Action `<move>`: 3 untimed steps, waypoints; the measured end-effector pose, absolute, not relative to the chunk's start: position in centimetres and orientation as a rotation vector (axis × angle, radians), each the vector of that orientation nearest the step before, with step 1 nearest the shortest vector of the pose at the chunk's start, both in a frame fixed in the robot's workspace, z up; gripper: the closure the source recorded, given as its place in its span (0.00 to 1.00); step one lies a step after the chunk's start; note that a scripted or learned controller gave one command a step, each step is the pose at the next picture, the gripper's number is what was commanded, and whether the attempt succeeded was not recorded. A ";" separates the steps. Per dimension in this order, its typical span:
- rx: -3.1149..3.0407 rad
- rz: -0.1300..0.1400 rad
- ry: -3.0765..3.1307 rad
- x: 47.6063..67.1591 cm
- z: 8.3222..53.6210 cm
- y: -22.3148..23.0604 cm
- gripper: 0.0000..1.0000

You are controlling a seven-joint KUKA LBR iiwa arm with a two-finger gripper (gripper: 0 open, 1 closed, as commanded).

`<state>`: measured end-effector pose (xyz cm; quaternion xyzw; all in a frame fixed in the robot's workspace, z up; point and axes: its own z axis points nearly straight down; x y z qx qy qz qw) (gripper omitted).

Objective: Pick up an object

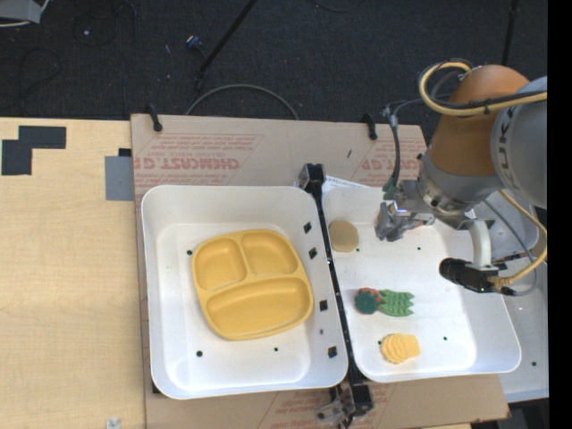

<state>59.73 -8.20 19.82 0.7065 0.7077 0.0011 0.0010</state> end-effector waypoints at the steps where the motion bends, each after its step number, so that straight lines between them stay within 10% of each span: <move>1: 2.222 -0.001 2.223 59.7 21.9 -8.3 1.00; 3: 2.219 -0.003 2.231 56.9 21.7 2.9 1.00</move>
